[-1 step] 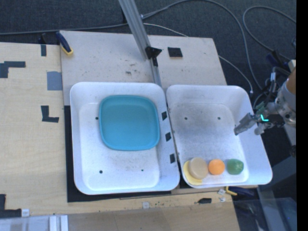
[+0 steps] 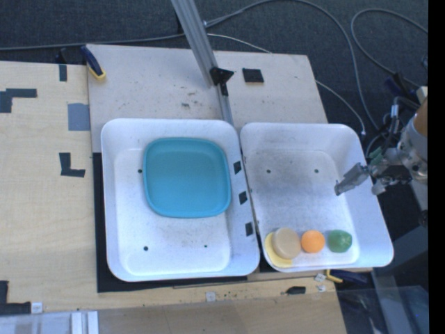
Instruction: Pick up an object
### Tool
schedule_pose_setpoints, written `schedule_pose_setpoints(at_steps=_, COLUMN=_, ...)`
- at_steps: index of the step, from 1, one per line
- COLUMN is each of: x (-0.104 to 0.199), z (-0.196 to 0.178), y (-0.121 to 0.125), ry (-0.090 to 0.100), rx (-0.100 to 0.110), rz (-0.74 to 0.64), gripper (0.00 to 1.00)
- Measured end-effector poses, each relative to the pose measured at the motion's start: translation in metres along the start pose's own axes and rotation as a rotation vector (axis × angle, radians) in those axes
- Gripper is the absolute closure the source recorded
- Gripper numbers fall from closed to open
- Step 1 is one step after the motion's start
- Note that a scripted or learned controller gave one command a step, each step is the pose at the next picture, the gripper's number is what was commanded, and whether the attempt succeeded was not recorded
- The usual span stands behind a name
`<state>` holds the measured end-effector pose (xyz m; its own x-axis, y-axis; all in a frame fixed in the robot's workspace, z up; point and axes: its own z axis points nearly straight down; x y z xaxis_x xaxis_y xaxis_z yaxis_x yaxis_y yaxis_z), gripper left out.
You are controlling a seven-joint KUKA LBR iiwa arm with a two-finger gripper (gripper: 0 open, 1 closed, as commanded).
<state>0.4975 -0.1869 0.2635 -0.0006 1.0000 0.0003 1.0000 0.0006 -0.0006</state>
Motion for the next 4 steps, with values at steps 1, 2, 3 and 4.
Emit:
schedule_pose_setpoints(at_steps=1, x=0.002, z=0.053, y=0.009, ry=0.001, rx=0.005, rz=0.0, gripper=0.0)
schedule_pose_setpoints(at_steps=2, x=0.009, z=0.098, y=0.006, ry=0.001, rx=0.004, rz=0.0, gripper=0.0)
schedule_pose_setpoints(at_steps=3, x=0.015, z=0.142, y=0.006, ry=0.001, rx=0.004, rz=0.0, gripper=0.0)
schedule_pose_setpoints(at_steps=4, x=0.015, z=0.13, y=0.006, ry=0.0, rx=0.001, rz=0.0, gripper=1.0)
